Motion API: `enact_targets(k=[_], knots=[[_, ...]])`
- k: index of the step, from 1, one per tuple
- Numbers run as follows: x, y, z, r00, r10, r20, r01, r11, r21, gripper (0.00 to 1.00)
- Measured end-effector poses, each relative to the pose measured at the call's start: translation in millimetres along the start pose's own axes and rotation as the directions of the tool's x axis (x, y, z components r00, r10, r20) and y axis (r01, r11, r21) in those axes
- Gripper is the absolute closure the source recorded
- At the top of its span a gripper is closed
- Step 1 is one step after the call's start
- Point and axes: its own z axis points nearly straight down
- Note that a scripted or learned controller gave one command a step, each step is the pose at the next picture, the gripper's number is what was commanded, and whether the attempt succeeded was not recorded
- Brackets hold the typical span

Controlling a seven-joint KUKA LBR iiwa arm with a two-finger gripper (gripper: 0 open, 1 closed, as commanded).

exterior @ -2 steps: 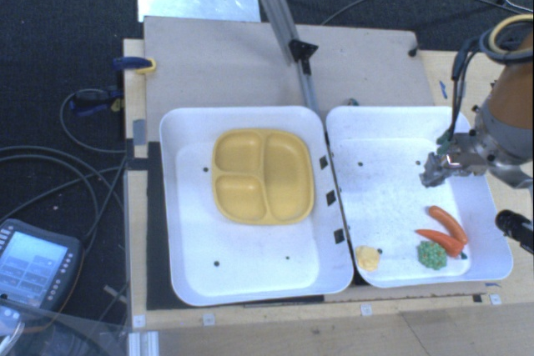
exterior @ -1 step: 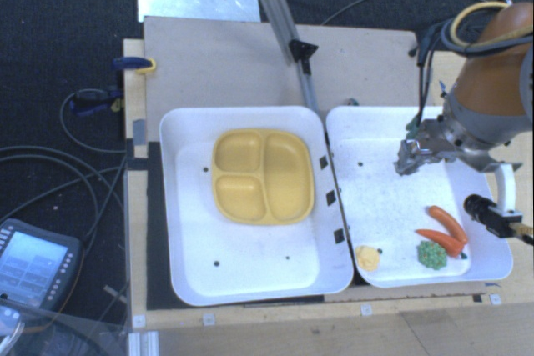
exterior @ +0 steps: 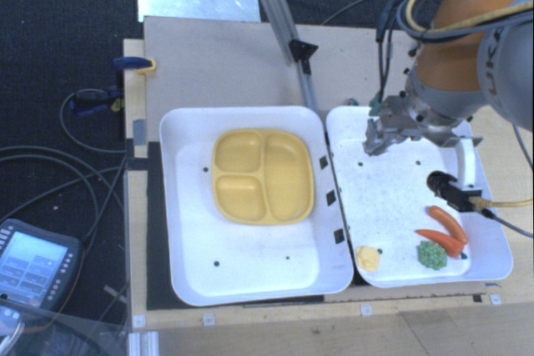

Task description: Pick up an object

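Observation:
In the right bin lie a small pale yellow piece at the front left, a green broccoli-like piece at the front right, and two orange-red carrot-like sticks just behind it. My gripper hangs over the back left part of this bin, well away from those objects. Nothing shows between its fingers.
The left bin holds a yellow divided plate with three compartments. A black cylindrical part on a white bracket sticks in over the right bin's right side. A slanted metal pole crosses behind the bins. Cables lie left of the bench.

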Motion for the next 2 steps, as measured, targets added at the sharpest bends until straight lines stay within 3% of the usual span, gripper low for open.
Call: enact_targets(k=[2], knots=[[99, 68, 16, 1.0, 0.001, 0.0, -0.001, 1.0, 0.001, 1.0]])
